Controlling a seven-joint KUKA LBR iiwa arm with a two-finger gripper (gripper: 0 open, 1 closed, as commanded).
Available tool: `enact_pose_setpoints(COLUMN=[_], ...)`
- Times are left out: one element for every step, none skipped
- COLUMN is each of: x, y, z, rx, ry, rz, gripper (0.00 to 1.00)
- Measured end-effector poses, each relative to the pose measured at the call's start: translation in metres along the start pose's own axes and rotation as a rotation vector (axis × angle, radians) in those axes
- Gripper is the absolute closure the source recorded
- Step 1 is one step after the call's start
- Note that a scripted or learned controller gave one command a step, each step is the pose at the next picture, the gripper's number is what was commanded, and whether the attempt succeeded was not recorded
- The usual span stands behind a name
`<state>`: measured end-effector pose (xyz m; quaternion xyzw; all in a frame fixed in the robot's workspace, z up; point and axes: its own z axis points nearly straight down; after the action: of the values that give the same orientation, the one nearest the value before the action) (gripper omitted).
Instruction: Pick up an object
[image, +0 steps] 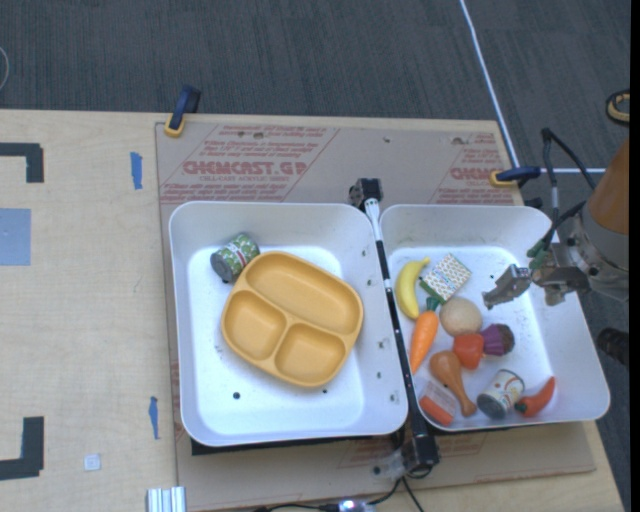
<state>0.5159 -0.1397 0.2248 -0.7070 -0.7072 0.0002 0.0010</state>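
The right bin (585, 345) holds a heap of toy food: a yellow banana (407, 287), a white and green packet (447, 272), a carrot (424, 338), a beige potato (461, 316), a red tomato (469, 350), a purple onion (497, 339), a drumstick (452, 378), a small can (500, 392) and a red pepper (538, 397). My gripper (497, 292) hangs over the upper right part of this bin, just right of the potato and above the onion. I see nothing held in it.
In the left bin (190, 330) lie a yellow divided plate (292, 318) and a green can (235, 256) at its upper left. A black divider bar (388, 290) runs between the bins. Cables (560, 160) hang near the arm at the right.
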Motion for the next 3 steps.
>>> enact_pose_setpoints(x=[0.012,0.044,0.043], y=[0.083,0.047,0.049], z=[0.124,0.139,0.128], rx=[-0.006,-0.003,-0.009], ry=[-0.002,-0.001,-0.003], rz=[-0.001,0.000,0.001], gripper=[0.00,0.00,1.00])
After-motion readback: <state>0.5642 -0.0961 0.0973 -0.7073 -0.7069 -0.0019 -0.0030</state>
